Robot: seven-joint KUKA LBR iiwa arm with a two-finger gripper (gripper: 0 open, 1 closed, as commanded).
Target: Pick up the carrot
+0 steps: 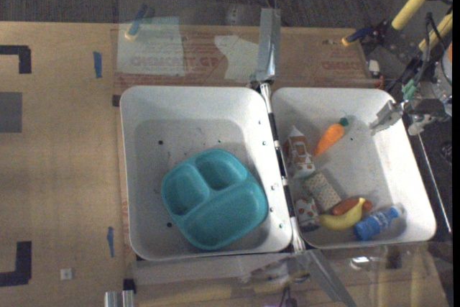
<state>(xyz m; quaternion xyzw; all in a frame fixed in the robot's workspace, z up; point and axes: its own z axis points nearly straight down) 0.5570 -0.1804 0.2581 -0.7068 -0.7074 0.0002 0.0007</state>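
Your gripper (pixel 388 115) hangs at the upper right corner of the right bin (pixel 420 187), reaching in from the right; its pale fingers are small and blurred here, and you cannot tell whether they stand wide or narrow, though nothing shows between them. The one carrot (pixel 330 137), orange with a green top, lies tilted on the floor of that same bin, in its upper middle, near the gripper but apart from it, its green end pointing up and to the right. Just left of the carrot stands one small carton (pixel 298 152) with a white top, against the wall shared by your two white bins. Below it you have one patterned cylinder (pixel 322 190) lying at a slant, and one more small printed pack (pixel 307 211) by the lower left corner. Along the bin's lower edge lie one yellow banana (pixel 338 221), one reddish-orange piece (pixel 348 205) resting on it, and one blue bottle (pixel 376 222) on its side, just right of the banana. The left bin (pixel 144 118) holds one thing: a teal divided plate (pixel 214 198) with three compartments, set in the lower right of that bin.
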